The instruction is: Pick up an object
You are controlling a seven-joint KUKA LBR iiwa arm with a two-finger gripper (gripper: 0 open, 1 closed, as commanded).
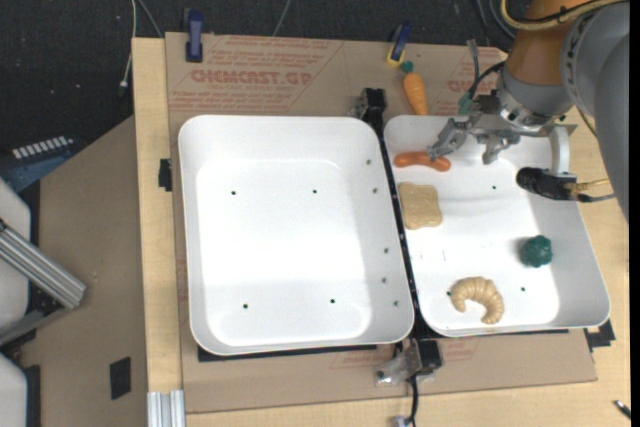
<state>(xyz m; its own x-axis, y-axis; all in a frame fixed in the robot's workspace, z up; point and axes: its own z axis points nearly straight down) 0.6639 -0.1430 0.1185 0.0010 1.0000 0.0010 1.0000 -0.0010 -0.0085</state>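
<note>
camera view | fingers [441,145] spread apart, one tip over orange sausage [416,160] | sausage long axis left-right

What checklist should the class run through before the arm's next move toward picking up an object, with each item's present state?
1. Fingers of the gripper spread apart: ok.
2. Nothing caught between the fingers: ok.
3. A target close by: the long orange-red sausage-shaped toy lies in the white bin on the view's right, with one end beside one of the fingers: ok.
4. Gripper centred over that toy: not ok; the toy lies off to one side.
5. Tan square bread slice apart from the toy: ok.
6. Height of the fingers above the bin floor: cannot tell.
</note>
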